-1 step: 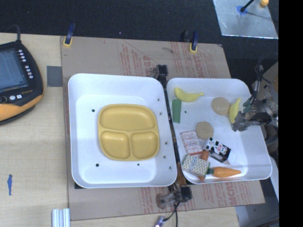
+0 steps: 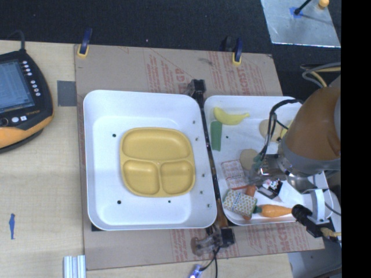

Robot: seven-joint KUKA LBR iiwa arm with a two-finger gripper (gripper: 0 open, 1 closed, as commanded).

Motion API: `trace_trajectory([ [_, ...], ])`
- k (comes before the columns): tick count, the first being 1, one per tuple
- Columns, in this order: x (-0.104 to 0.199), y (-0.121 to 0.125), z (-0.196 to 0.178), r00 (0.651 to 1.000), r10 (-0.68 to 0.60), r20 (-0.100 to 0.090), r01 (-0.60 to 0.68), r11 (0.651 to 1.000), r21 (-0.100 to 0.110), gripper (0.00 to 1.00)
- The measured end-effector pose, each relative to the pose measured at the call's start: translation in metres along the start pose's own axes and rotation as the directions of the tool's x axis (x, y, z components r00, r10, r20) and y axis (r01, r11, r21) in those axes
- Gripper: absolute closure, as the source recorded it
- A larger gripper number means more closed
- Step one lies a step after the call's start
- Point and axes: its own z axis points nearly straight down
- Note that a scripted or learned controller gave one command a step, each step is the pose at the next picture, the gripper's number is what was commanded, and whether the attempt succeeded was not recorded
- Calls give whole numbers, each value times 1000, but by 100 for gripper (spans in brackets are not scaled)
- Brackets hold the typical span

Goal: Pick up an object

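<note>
The surface (image 2: 40, 178) was light wood, overlaid with a brown cardboard sheet (image 2: 174, 68) clipped at its far edge. On the sheet stood two shallow white bins side by side. The left bin (image 2: 104, 201) held a single yellow divided tray (image 2: 157, 161), lying flat near its centre, with one long compartment toward 12 o'clock and two smaller ones toward 6 o'clock. The right bin (image 2: 255, 103) lay partly beneath the grey and orange arm (image 2: 313, 132), which entered from 3 o'clock. Within this bin, a yellow banana (image 2: 230, 116) rested toward 12 o'clock, with a green stick (image 2: 216, 135) just below it beside the left wall. A clear wrapped packet (image 2: 233, 172) lay near the middle. A patterned pouch (image 2: 239, 202) sat toward 6 o'clock, and an orange carrot (image 2: 273, 211) lay just to its 3 o'clock side along the near rim. A pale round object (image 2: 248, 157) lay close to the arm, and its identity could not be made out. The end effector (image 2: 264, 177) hung low over the middle of the right bin, above the packet and the pouch; whether it was spread or closed could not be told, and nothing could be seen in its grasp. A handheld control pendant (image 2: 20, 100) lay at 9 o'clock on the surface.
</note>
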Motion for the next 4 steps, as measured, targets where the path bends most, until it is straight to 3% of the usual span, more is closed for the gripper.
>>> trace_trajectory([
  [1, -9, 48, 53, 1000, -1, 2, 1, 1000, -1, 0],
  [2, -57, 64, 36, 1000, 4, 1, -4, 1000, -3, 0],
  [3, -119, 153, 25, 1000, 3, 1, -3, 1000, -5, 0],
  [4, -119, 131, -9, 1000, 4, -1, -4, 1000, -3, 0],
])
